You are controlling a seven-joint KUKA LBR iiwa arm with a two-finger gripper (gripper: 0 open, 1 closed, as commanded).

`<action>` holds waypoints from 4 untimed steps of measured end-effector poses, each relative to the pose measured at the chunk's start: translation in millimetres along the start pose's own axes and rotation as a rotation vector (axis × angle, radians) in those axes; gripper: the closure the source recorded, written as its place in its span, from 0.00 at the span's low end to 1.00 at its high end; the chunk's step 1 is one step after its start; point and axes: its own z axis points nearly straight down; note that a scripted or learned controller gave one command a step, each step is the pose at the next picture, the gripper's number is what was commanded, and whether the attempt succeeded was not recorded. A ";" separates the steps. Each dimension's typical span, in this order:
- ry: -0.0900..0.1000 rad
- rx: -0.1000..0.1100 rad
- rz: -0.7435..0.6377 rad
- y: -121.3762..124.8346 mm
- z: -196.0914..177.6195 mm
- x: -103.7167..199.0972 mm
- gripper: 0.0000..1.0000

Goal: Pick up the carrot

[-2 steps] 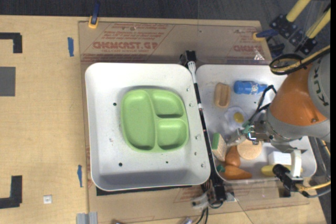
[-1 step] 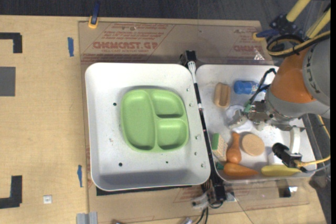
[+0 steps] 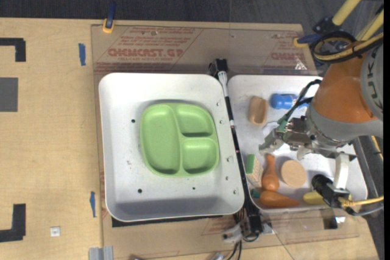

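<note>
The carrot (image 3: 281, 198), long and orange with a green tip at its left end, lies along the front wall of the right bin (image 3: 359, 179). My gripper (image 3: 284, 149) hangs over the middle of that bin, above and behind the carrot and apart from it. Its two metal fingers (image 3: 267, 145) are spread open with nothing between them. The grey and orange arm covers the bin's right part.
Near the carrot are a stubby orange piece (image 3: 270, 173), a round tan disc (image 3: 292, 174), a yellow item (image 3: 314, 196) and a small green piece (image 3: 250, 161). A tan cylinder (image 3: 257, 109) and a blue object (image 3: 281, 100) lie at the back. The left bin (image 3: 122, 131) holds a green divided plate (image 3: 159, 149).
</note>
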 end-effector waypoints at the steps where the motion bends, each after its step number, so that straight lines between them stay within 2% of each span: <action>1: 0.000 0.007 -0.410 -11.1 2.0 41.8 0.00; 2: -0.005 0.003 -0.334 -2.2 2.1 -11.3 0.00; 3: -0.003 0.000 -0.326 79.3 93.1 -60.0 0.00; 4: 0.000 -0.004 -0.214 60.1 -1.0 6.5 0.00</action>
